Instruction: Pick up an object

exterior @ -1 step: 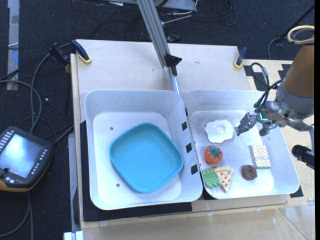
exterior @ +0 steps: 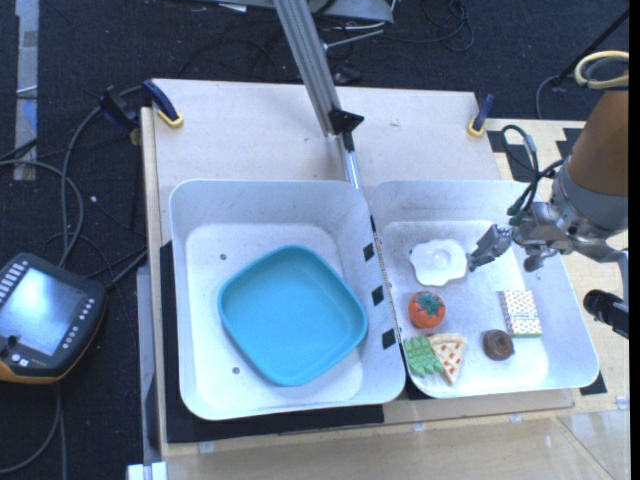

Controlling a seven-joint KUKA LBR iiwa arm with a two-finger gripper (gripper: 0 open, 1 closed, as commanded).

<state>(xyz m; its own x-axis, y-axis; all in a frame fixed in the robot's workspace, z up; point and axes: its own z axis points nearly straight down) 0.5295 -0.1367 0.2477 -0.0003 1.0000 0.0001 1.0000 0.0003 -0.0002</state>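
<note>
Right bin (exterior: 560,368) with the gripper (exterior: 487,248) poised just right of the toy fried egg (exterior: 438,261); whether its fingers are parted cannot be told, and nothing is seen between them. The egg appears light, stiff, flat and probably slick, so best pinched across its rim.

Beyond the bench's left edge, on dark floor: a handheld control pendant (exterior: 45,313) with a lit screen, trailing black cables (exterior: 75,183). At the bench's far corners: yellow-tipped clamps (exterior: 160,108). From the top, slanting down to the bins' junction: a grey aluminium rail (exterior: 310,53).
</note>
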